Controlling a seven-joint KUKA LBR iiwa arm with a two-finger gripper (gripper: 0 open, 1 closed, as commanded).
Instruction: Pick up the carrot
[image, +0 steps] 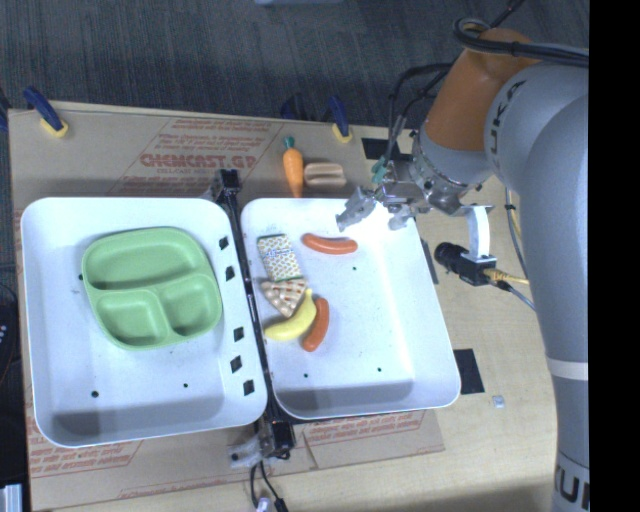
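The carrot (292, 170), orange with a green top, lies on the cardboard just behind the right bin (400, 330), outside it, beside a small bun-like toy (323, 176). My gripper (376, 213) hovers over the right bin's back edge, to the right of the carrot and a little nearer the camera. Its two fingers stand apart with nothing between them. A red sausage (330, 244) lies just below the gripper's left fingertip (353, 214).
The right bin also holds a waffle piece (280, 257), a pizza slice (284, 293), a banana (292, 322) and a second sausage (316, 325). In the left bin (50, 330) sits a green divided plate (152, 285). A black clip (229, 183) stands left of the carrot.
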